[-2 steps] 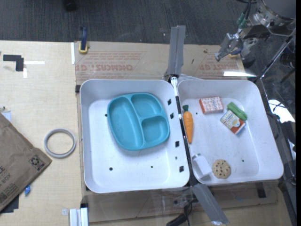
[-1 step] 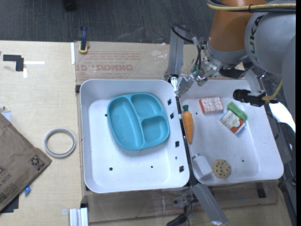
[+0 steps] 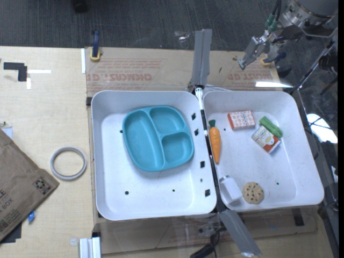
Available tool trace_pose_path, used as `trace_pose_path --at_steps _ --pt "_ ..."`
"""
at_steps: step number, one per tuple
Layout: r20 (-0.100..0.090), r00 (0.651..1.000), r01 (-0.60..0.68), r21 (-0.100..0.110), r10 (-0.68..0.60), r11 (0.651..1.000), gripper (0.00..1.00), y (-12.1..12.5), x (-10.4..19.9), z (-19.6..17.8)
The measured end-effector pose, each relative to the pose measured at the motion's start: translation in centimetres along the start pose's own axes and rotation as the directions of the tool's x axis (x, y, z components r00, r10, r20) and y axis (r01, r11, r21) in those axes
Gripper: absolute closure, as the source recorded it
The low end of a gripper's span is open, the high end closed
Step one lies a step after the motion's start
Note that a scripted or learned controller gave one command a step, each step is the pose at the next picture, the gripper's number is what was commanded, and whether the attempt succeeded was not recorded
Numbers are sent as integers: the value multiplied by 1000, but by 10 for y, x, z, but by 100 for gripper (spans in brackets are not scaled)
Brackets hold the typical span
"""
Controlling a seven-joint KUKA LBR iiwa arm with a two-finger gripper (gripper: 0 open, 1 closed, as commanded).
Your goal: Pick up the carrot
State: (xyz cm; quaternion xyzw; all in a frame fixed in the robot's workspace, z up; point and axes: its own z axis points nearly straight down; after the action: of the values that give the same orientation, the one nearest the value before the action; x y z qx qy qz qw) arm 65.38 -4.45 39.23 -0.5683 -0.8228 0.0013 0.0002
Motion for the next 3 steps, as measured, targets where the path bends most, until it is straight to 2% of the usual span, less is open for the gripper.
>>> trace_pose_path --at_steps 1,2,3 --pt "-1 901 433 0 -433 901 0 21 37 110" --pt "-1 726 688 -2 -688 726 0 14 69 202" --pt "4 376 927 -2 -927 376 0 5 53 49"
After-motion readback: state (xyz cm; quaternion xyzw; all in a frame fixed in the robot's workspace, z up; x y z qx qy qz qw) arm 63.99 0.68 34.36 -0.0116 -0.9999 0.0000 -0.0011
